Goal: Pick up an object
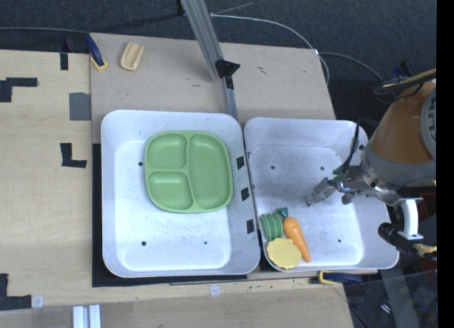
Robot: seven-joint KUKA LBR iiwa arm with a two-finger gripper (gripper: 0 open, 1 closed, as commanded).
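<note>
A: What are the bins made of?
B: The right bin (298, 135) looks like white plastic, scuffed and speckled grey; the left bin (120, 177) is similar but cleaner.
A: And the plate?
B: The green divided plate (189, 171) seems smooth matt plastic. The carrot (296, 237) nearby has a slight plastic sheen.
A: The bench?
B: The bench top (42, 177) reads as pale matt wood.

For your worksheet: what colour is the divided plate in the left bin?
Green: the plate, seen in the camera view.
</note>
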